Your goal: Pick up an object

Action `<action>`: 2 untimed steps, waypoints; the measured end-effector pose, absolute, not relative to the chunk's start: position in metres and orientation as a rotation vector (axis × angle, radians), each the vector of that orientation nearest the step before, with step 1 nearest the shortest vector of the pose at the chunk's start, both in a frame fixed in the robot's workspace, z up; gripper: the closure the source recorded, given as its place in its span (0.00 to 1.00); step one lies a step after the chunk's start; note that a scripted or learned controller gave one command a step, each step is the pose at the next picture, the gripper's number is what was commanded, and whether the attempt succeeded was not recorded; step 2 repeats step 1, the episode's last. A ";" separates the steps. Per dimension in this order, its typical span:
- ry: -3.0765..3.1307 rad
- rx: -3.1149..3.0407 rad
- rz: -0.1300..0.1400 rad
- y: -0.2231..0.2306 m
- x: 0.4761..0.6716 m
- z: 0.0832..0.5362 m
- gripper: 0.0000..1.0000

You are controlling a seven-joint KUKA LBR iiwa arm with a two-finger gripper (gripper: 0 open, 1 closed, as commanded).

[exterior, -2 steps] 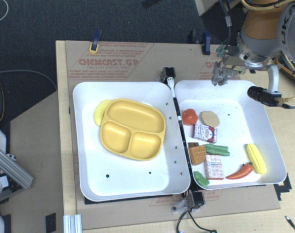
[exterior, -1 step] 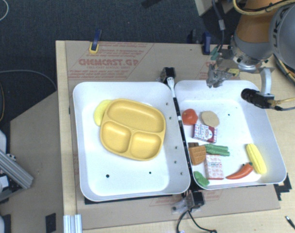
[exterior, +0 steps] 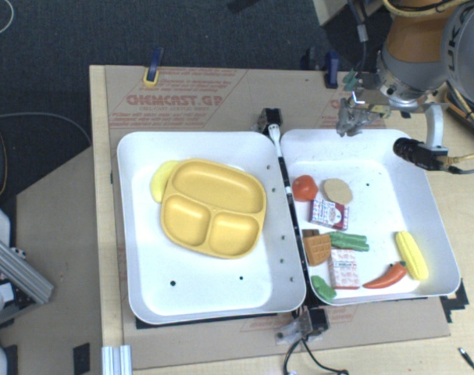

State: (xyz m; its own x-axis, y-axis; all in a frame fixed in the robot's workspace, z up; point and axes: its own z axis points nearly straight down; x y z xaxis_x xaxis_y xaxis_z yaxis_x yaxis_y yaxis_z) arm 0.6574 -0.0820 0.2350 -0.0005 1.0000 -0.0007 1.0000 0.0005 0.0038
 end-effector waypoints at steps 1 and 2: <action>2.220 2.219 0.001 -0.083 0.658 0.234 1.00; 2.220 2.219 0.001 -0.083 0.658 0.234 1.00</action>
